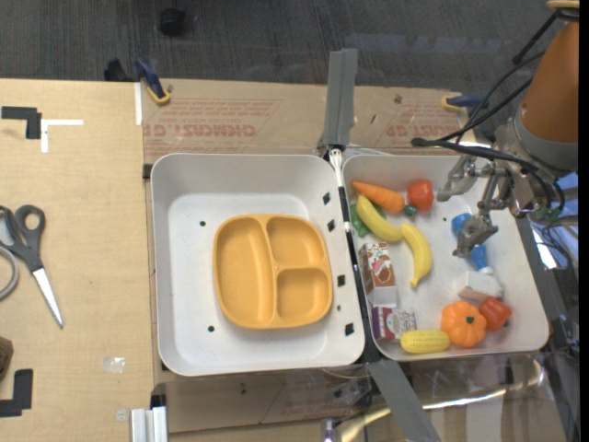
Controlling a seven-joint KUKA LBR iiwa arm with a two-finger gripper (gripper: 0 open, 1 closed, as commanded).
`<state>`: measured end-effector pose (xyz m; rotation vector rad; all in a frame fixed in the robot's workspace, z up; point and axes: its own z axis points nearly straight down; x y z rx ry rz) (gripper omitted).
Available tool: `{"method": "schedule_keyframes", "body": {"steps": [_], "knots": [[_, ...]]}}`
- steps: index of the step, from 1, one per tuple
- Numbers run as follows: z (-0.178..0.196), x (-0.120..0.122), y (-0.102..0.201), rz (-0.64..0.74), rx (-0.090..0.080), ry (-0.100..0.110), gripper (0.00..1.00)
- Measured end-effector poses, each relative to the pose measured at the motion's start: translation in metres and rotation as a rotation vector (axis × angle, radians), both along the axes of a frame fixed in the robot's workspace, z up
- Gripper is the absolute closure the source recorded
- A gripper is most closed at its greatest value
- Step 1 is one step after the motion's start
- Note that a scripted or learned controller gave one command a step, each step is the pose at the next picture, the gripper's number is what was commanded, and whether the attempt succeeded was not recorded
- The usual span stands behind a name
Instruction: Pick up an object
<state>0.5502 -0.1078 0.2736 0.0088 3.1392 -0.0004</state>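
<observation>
Your gripper hangs at the frame's right over the blue object; I cannot tell its jaw state; crowding against the bin wall risks a glancing miss.

A light wooden bench fills the left and middle of the frame, with brown cardboard laid flat across its upper middle. Two shallow white bins sit side by side on it: the left bin at centre and the right bin at right, their edges touching. Grey-handled scissors lie at the far left, and black tape marks sit in the upper left.
</observation>
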Motion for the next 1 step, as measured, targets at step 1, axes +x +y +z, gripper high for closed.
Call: {"method": "schedule_keyframes", "body": {"steps": [1], "knots": [[-0.1267,0.0185,0.0079,-0.029,0.0,0.001,0.0]]}}
